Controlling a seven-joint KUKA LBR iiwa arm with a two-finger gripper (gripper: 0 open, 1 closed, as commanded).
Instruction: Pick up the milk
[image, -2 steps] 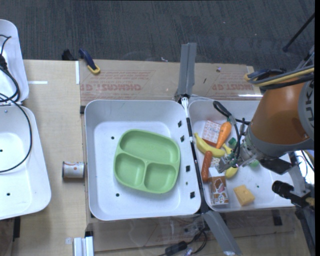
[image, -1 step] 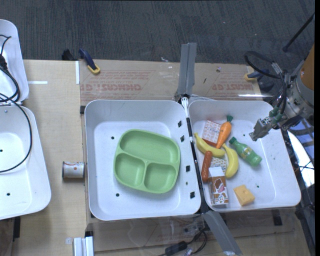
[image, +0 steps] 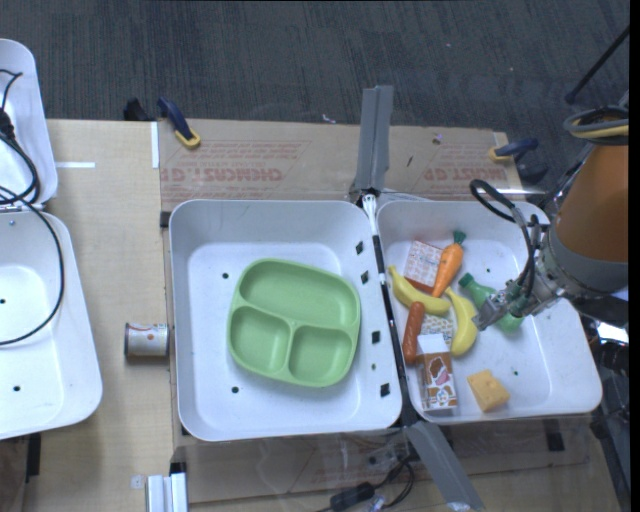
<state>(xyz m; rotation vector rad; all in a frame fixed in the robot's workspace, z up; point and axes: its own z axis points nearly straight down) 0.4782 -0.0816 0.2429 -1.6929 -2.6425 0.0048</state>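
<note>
We spot the milk as a small brown-and-white carton lying flat near the front of the right bin, just beside the cheese wedge and touching the hot dog. The gripper sits over by the green bottle, well apart from the carton; honestly we can't tell how its fingers stand, too blurry. The left bin has a green divided plate. Both sit on a cardboard-covered bench with dark carpet behind.
</note>
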